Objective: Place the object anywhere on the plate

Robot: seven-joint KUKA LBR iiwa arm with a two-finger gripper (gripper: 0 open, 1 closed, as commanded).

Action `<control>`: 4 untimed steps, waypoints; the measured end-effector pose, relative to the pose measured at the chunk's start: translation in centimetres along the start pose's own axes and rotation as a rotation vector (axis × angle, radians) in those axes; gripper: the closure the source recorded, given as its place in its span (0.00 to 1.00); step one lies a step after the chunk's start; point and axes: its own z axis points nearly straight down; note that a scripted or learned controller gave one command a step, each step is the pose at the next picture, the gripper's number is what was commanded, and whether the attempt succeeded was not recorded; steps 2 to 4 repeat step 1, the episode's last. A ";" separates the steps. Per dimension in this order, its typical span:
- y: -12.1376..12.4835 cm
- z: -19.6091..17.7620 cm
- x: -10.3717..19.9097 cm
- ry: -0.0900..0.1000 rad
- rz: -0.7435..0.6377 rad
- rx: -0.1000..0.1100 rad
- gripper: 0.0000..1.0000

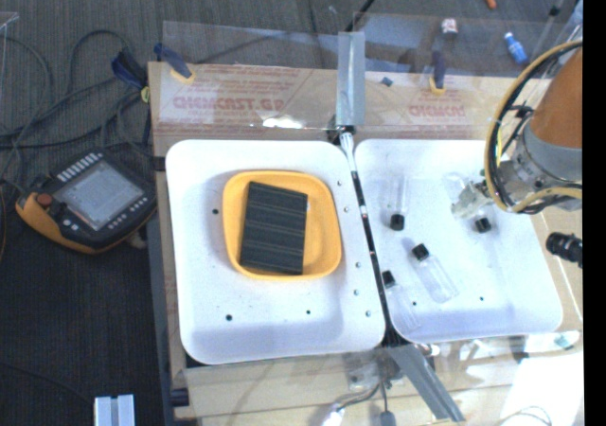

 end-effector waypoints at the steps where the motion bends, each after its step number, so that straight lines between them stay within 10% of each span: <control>1: 0.0 0.0 0.0 0.000 0.000 0.000 0.00; 4: 0.0 0.0 0.0 0.000 0.000 0.000 0.00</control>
